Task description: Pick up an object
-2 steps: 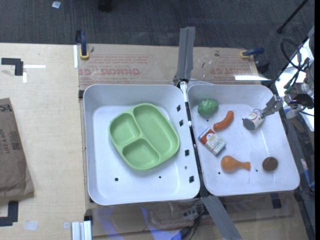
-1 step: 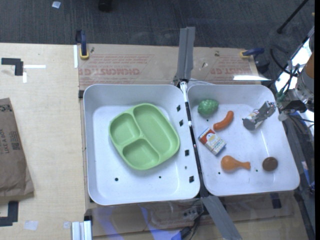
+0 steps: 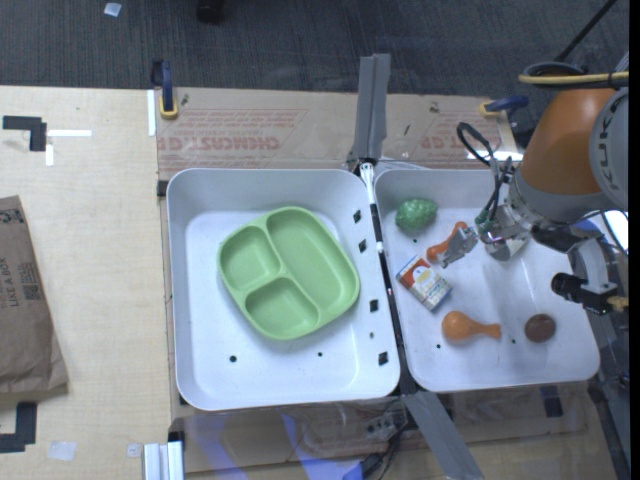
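Two shallow white bins are sitting side by side on a bench, seen from above at a slant. The left bin (image 3: 190, 268) is holding a light green divided plate (image 3: 288, 271), lying flat near its middle. The right bin (image 3: 575, 363) is carrying the loose candidates for picking: a green leafy toy (image 3: 416, 213) near the far wall, a small printed carton (image 3: 424, 282) lying tilted by the divider between the bins, an orange gourd-shaped toy (image 3: 468, 328) toward the near side, and a brown round piece (image 3: 540, 327) to its right. The grey arm with its orange band (image 3: 562, 148) is reaching in from the right, and its gripper (image 3: 452, 246) is pointing down and leftward over the right bin, just beyond the carton. Something orange is showing at the tip; whether that is a held object or part of the tool is unclear, so it cannot be told how wide the gripper is standing or whether it is grasping anything. Judging by its position, it is working nearest the carton, with the other pieces lying apart from it.
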You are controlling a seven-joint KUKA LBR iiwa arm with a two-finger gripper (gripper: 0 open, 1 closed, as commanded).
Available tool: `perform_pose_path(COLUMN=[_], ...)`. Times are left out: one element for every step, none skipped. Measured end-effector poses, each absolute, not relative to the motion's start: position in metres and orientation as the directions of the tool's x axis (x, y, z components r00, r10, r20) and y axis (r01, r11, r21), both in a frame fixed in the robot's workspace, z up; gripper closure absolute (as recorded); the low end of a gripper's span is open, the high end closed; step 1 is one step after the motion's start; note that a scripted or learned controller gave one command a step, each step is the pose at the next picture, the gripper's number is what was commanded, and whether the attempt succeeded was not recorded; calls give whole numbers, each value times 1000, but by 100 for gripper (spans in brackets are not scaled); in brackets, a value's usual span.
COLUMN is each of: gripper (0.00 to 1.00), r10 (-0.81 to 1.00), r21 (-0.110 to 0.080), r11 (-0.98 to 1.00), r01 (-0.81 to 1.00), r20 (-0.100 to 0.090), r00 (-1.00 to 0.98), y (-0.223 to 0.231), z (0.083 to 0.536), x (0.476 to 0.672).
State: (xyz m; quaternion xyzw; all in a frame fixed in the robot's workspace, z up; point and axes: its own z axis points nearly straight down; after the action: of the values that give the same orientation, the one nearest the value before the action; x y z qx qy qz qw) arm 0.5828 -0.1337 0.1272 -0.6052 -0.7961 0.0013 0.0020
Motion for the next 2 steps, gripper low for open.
perform_pose_path(gripper=[0, 0], r10=[901, 875], r21=[-4, 4], r11=[434, 485], r01=[901, 875], r20=[2, -2], r00=[-434, -485], y=[-103, -106], z=[128, 95], x=[548, 599])
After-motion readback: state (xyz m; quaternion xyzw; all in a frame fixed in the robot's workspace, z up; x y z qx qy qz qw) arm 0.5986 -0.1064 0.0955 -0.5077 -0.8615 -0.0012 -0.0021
